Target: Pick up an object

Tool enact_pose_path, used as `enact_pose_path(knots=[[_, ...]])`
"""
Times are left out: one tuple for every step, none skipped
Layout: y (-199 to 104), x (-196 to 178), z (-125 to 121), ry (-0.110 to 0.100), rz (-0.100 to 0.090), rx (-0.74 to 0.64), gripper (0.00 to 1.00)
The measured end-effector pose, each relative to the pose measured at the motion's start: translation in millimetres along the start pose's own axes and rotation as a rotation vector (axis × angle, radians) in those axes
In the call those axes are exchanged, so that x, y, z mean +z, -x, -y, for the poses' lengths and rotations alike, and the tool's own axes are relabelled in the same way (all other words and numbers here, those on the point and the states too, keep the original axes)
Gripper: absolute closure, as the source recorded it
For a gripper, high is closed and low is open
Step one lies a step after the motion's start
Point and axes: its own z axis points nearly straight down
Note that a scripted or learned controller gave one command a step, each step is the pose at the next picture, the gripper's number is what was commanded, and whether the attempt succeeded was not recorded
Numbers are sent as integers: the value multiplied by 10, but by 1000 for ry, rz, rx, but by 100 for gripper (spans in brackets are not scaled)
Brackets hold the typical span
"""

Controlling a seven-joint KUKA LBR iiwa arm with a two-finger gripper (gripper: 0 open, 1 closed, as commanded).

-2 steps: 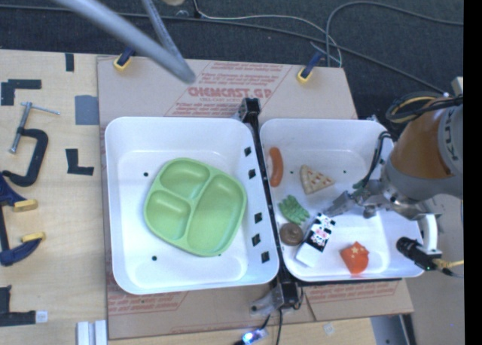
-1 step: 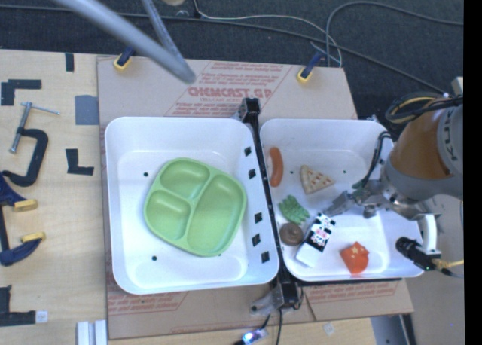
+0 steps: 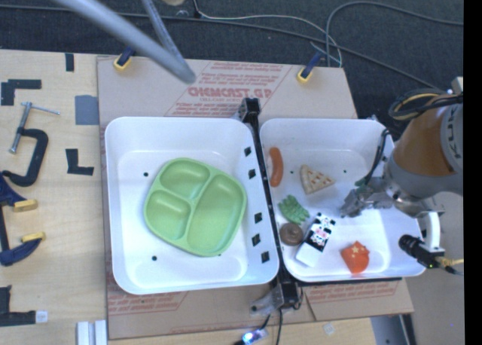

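A black C-clamp [image 3: 28, 157] lies on the wooden bench [image 3: 53, 261], left of the cardboard sheet [image 3: 233, 87]

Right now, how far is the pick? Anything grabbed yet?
Done: the arm has reached into the right bin; the gripper sits low near the milk carton. In hand: nothing seen between its fingers. Left: the grasp and lift. The sausage, pizza slice, green leafy toy, brown round piece and red strawberry-like toy all lie on the bin floor. The green divided plate lies in the left bin.
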Motion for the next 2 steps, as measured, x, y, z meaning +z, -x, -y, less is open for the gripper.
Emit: enact_pose_path(knots=[[-27,-626,-31,1,-2,-1,100],[-41,-1052,-12,0,-3,-1,100]])
